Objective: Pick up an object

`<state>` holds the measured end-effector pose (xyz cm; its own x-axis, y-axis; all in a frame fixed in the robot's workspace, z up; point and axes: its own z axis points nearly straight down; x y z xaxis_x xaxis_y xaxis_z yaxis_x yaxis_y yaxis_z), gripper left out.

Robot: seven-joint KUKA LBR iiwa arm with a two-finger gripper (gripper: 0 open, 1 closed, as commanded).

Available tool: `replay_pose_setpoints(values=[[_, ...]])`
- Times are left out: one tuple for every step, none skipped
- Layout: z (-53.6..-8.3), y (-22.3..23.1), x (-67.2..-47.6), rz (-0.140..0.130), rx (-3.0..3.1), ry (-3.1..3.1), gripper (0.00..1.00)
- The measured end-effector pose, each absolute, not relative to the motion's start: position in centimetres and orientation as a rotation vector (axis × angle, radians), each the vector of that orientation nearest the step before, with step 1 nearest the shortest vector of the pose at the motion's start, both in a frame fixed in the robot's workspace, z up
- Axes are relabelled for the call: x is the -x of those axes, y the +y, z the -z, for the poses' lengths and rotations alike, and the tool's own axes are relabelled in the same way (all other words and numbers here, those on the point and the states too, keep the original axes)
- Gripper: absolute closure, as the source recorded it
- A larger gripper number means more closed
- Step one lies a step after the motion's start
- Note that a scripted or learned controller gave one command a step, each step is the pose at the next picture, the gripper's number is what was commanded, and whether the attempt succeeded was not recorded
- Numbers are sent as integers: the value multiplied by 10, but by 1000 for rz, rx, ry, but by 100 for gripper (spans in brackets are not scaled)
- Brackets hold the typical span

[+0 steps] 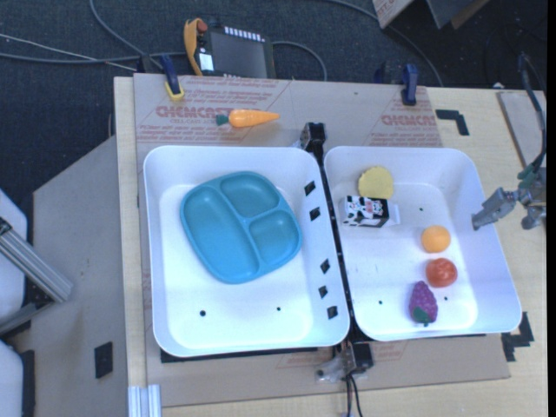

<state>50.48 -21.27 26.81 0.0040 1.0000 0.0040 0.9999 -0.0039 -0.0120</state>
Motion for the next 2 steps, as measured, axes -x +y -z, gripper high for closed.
replay_pose_setpoints(values=[[-274, -212, -507, 0, 2220, -2221, 0], [-212, -207, -505, -4, 2216, -2216, 0]])
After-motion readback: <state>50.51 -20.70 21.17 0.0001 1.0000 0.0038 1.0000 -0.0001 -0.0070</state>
